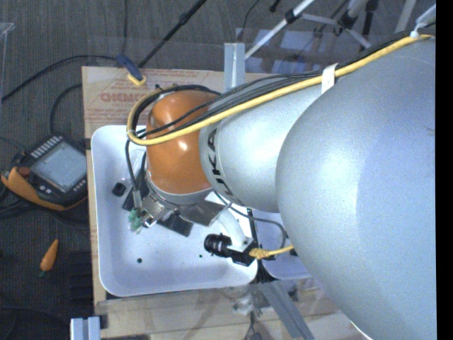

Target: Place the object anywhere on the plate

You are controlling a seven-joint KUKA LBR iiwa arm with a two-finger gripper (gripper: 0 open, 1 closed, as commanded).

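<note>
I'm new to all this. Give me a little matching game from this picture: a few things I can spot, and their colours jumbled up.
Things:
1. band above the wrist
2. bin
3. cable along the arm
4. big arm casing

Colours:
A. white
B. grey
C. orange
D. yellow

Pairs: 1-C, 2-A, 3-D, 4-B

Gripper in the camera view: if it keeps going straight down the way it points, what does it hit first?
Probably the bare floor of the left white bin. The gripper sits low over it beneath the orange band. The arm hides what lies directly under it, and depth is unclear, so this is a guess.
</note>
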